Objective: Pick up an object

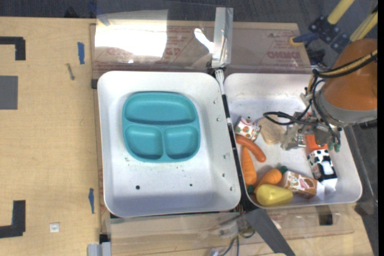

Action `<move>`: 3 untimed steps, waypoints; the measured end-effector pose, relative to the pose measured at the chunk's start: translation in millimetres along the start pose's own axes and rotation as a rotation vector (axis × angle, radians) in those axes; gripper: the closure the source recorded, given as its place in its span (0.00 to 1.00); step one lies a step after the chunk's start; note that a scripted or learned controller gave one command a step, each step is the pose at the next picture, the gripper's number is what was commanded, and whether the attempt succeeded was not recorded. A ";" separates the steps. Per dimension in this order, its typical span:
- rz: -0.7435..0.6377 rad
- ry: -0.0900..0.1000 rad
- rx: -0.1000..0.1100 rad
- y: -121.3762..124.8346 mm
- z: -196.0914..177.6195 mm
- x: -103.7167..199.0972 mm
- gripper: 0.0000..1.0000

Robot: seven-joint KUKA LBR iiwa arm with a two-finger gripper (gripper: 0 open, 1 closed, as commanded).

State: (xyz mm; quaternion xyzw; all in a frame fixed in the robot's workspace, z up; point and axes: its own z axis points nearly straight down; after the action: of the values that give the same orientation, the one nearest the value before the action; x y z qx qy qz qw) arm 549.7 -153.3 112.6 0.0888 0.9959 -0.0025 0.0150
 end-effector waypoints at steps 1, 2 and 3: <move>-0.299 0.019 -0.004 23.2 22.3 11.2 1.00; -0.590 0.016 -0.007 -45.1 26.4 -65.6 1.00; -0.668 0.016 -0.011 -13.6 27.9 -102.4 1.00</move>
State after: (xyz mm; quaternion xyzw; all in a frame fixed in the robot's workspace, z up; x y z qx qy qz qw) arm 648.8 -185.1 87.8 -0.2429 0.9700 -0.0012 0.0059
